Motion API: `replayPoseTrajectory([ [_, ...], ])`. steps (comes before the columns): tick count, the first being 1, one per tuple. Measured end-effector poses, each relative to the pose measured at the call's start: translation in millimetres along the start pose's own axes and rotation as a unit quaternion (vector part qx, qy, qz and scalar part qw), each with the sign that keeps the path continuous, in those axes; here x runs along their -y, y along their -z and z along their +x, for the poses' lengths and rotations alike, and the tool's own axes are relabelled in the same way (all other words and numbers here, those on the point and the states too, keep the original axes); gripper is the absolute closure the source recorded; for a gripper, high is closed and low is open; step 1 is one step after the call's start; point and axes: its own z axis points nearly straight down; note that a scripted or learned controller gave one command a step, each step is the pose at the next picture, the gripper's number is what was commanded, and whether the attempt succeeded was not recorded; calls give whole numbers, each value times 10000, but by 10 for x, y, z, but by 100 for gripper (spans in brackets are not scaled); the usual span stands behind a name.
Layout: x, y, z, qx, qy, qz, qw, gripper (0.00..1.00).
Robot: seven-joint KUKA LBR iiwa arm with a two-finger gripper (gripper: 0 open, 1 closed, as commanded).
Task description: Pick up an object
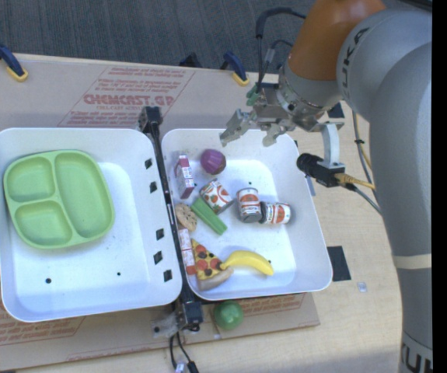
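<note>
Cardboard-topped bench (130,92) bears two white bins (21,286).

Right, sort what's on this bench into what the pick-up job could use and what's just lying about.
For the job:
gripper, open above the right bin's far edge
purple onion
two cans
banana
pizza slice
green block

Lying about:
green divided plate in the left bin
green ball outside the bins
blue clamps
</note>
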Motion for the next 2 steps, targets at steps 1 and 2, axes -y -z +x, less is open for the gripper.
replayPoseTrajectory([
  [1,-182,1372,99,5,2,-33,10000,0],
  [2,-176,1482,-341,6,-8,-28,10000,0],
])
